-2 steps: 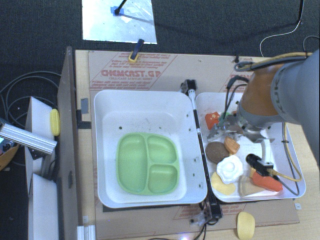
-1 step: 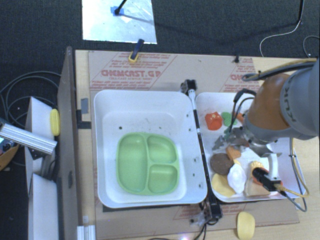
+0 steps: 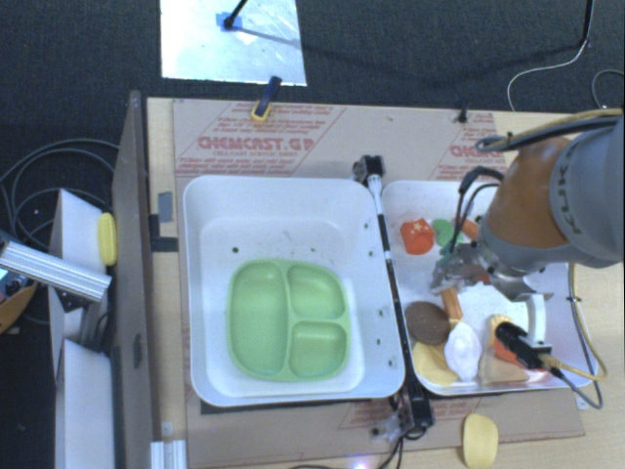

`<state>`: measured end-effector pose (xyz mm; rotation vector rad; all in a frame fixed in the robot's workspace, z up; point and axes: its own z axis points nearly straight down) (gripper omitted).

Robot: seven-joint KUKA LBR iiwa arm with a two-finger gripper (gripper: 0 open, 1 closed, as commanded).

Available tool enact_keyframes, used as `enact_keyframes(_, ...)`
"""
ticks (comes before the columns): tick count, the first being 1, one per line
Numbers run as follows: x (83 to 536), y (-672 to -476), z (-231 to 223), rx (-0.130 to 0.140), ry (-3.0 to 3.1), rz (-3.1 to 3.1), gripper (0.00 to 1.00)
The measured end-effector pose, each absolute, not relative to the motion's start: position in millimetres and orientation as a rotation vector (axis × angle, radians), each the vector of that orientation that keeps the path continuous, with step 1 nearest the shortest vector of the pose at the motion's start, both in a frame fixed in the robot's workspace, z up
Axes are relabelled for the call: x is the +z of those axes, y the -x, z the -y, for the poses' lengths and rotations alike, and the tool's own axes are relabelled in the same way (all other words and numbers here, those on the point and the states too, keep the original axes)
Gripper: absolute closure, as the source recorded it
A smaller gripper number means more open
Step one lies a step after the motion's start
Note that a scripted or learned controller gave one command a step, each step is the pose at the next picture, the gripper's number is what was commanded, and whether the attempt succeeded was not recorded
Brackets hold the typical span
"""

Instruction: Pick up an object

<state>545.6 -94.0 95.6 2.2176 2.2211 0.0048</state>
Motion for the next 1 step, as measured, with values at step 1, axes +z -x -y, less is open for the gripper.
enact_keyframes(1,250.6,-549.6,16.1,0.014,-2.204,-2.229,1.0)
